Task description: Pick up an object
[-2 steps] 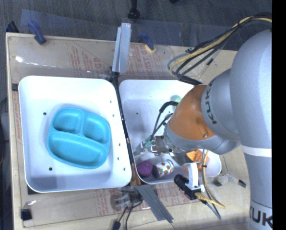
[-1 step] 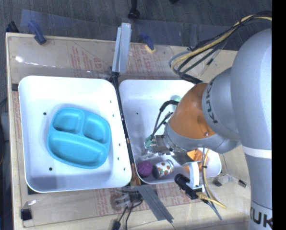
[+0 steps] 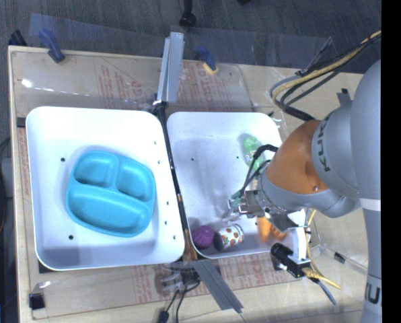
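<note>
Bench [image 3: 86, 66] of pale wood, seen from above at a slant, carrying two shallow white bins side by side. Left bin [image 3: 42, 180] fills the centre-left of the frame and holds a blue tray [image 3: 111, 192] with three compartments, lying flat near the bin's middle. Two blue clamps sit on the bench's upper edge, one [image 3: 51, 44] at upper left and one [image 3: 206, 58] near upper centre, with a grey bar [image 3: 169, 66] standing between them above the seam where the bins meet.

Right bin [image 3: 200, 153] sits at centre frame. Along its lower edge lie a purple ball [image 3: 202, 235] and, just beside it to the right, a small can [image 3: 229, 237] on its side with a red and white label. A green object [image 3: 249, 144] rests near the bin's upper right. An orange object [image 3: 266, 229] shows at the lower right, partly hidden by the arm.

Arm [image 3: 335, 153], grey with an orange band, reaches in from the right edge. Gripper [image 3: 244, 204] hangs low over the bin's lower right, just above the can. Whether it is open or closed cannot be told, and nothing is visibly held.
</note>
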Robot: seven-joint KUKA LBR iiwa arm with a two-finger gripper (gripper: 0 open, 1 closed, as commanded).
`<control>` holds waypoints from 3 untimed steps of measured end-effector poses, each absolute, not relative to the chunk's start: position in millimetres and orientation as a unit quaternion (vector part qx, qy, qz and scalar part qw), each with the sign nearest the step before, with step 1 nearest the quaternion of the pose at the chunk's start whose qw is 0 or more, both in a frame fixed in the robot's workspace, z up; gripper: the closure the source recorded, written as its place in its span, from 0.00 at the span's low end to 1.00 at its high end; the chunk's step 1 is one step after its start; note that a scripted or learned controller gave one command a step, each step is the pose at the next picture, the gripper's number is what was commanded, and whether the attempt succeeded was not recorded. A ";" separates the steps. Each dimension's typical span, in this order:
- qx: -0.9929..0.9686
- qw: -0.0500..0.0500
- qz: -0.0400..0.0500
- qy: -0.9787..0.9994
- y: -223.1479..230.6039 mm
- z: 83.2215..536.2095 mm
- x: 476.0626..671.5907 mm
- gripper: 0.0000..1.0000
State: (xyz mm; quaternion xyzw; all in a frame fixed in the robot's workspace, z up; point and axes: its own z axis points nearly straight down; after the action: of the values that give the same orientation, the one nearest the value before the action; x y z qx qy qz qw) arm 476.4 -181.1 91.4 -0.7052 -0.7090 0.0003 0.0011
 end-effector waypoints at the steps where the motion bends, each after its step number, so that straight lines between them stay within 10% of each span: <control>1: -0.705 0.001 0.000 -0.709 -180.9 91.3 476.4 0.00; 3: -0.704 0.001 0.001 -0.710 -122.0 91.1 475.8 0.00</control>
State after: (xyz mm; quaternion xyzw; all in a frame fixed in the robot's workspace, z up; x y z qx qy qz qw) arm 475.8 -122.0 91.1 -0.7040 -0.7102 0.0015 0.0010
